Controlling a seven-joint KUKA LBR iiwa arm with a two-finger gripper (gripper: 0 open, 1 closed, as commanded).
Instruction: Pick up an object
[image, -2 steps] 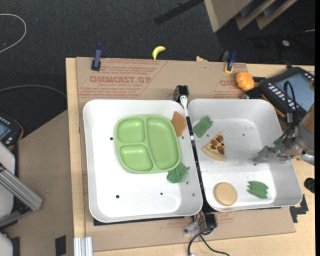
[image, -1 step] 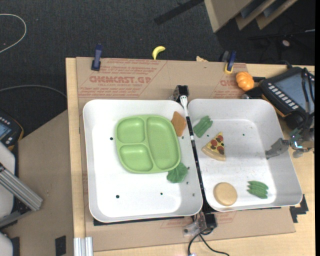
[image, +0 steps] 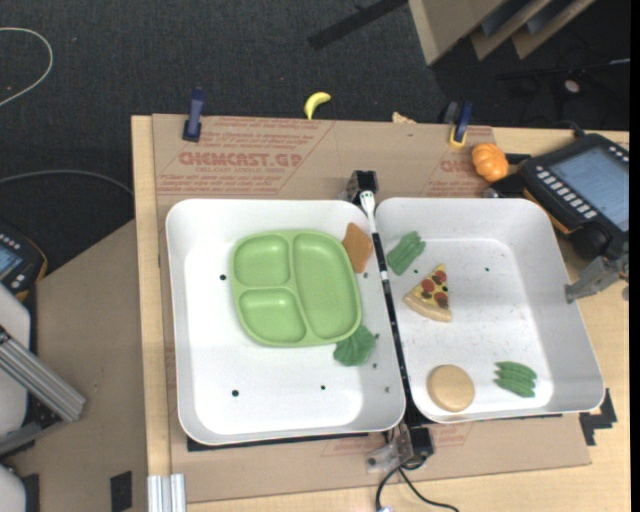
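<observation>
Toy food in 2 bins; I cannot tell my end effector's state.
The pizza slice (image: 430, 294) in the right bin (image: 505, 300) points its tip toward the far rim.

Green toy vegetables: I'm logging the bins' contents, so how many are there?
3. One at the right bin's top left, one near its lower right, one in the left bin beside the green plate.

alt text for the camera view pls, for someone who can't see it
Two white bins sit side by side: the left bin holds a green divided plate, the right bin a pizza slice, a round cookie and green bean pods.
</observation>
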